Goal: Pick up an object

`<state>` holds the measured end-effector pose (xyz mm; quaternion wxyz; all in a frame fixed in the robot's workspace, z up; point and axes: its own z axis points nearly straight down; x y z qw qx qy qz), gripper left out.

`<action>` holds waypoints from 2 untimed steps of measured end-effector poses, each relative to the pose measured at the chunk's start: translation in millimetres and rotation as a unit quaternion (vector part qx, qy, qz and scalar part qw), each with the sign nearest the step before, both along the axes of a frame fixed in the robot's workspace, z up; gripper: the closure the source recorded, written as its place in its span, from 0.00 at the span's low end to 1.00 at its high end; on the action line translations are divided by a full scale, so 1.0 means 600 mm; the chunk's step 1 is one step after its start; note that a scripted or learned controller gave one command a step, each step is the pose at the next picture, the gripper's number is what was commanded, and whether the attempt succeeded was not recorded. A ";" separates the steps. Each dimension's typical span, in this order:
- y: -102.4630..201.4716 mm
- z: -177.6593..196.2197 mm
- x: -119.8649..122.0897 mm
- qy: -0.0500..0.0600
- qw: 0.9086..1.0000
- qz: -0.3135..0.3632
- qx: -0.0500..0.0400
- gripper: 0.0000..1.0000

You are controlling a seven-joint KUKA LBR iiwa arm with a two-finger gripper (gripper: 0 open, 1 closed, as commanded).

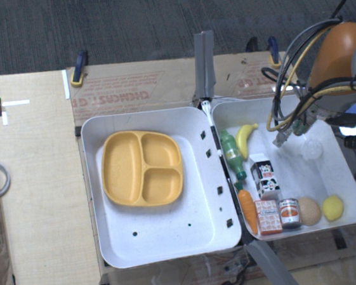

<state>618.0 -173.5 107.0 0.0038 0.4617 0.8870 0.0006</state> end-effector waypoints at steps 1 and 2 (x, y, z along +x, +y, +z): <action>0.000 0.000 0.000 0.000 1.000 0.000 0.000 0.00; 0.126 0.127 -0.022 0.002 0.988 0.154 0.000 0.00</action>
